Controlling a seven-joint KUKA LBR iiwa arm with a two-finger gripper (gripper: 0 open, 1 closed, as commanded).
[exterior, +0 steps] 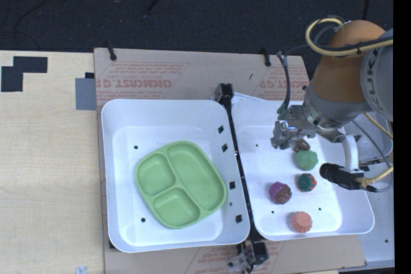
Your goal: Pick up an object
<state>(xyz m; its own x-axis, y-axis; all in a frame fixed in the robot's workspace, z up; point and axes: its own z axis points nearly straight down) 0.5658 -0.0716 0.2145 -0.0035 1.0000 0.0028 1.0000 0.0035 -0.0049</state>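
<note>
Two white bins sit side by side on the table. Within the right bin [359, 218], the tool [286, 137] hangs just beside a green ball [306, 159], which lies toward the bin's front-right corner from it. Finger state: cannot tell; nothing visibly held.

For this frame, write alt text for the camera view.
The gripper hangs low in the right bin, near a green ball, teal ball, purple ball and orange ball. The left bin holds a green tray.

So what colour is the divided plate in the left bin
Light green; the divided plate shows best in the camera view.
</note>
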